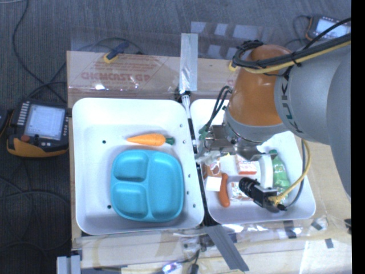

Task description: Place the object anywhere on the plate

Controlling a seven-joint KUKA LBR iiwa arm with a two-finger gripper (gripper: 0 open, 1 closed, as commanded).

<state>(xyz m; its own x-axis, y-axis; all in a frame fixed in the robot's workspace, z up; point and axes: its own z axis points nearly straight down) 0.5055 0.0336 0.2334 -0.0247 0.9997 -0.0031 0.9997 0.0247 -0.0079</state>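
gripper (214, 156): low in right white bin (296, 207), near the divider; finger state can't tell
plate: blue three-compartment plastic plate (148, 185), left white bin (91, 130)
carrot: orange toy carrot (146, 140), touching plate's far edge, off plate
sausage: red-orange sausage (224, 189), right bin floor

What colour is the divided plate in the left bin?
Light blue, a turquoise shade. The plate shows plainly in the camera view, just below the carrot.

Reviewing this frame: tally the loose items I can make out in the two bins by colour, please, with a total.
Blue: 1, the plate, left bin.
Orange: 2, the carrot above the plate, and a sausage in the right bin.
Green: 1, a packet, right bin.
White and red: 1, a small box, right bin.
Total: 5. The arm hides part of the right bin.
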